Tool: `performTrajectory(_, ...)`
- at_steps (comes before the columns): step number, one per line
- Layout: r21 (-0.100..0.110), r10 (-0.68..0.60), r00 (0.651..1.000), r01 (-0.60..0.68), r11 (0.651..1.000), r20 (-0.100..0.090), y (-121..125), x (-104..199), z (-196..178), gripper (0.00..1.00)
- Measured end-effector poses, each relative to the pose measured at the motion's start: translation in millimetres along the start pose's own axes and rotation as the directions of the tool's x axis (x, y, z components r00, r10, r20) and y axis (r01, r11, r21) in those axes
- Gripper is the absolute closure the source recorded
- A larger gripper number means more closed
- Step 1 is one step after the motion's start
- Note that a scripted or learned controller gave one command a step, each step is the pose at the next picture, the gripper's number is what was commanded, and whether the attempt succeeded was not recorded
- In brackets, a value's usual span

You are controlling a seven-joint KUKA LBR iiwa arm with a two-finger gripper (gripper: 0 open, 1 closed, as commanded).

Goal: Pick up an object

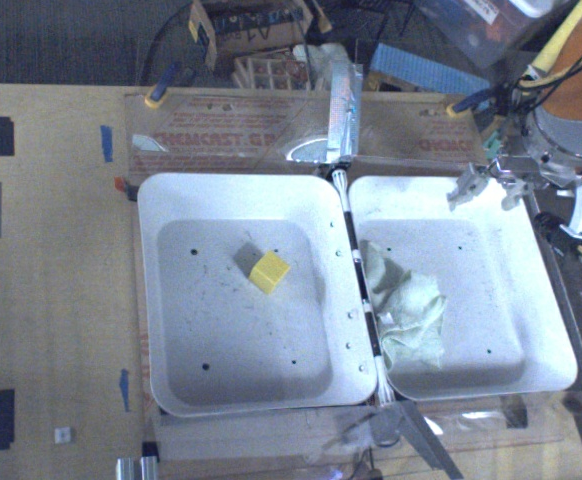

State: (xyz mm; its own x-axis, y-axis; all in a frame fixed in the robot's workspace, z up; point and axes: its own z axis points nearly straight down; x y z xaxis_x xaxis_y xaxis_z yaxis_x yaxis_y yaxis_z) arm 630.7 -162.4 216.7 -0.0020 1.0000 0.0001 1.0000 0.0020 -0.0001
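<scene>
While spread apart, fingers [487, 183] grip nothing above the right bin [531, 268].

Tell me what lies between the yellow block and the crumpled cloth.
In the camera view, the two bins' touching rims run between the yellow block in the left bin and the cloth in the right bin. Otherwise just bare bin floor.

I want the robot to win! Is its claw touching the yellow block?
Apart. The camera view shows the gripper over the right bin's far edge, the yellow block in the left bin.
</scene>
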Motion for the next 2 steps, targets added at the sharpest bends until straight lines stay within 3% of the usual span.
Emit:
performTrajectory(1,-0.006,-0.367,0.93,0.367,0.93,0.005,-6,25,-144,0.0)
performTrajectory(2,-0.001,-0.441,0.897,0.441,0.897,0.001,-27,64,26,0.0)
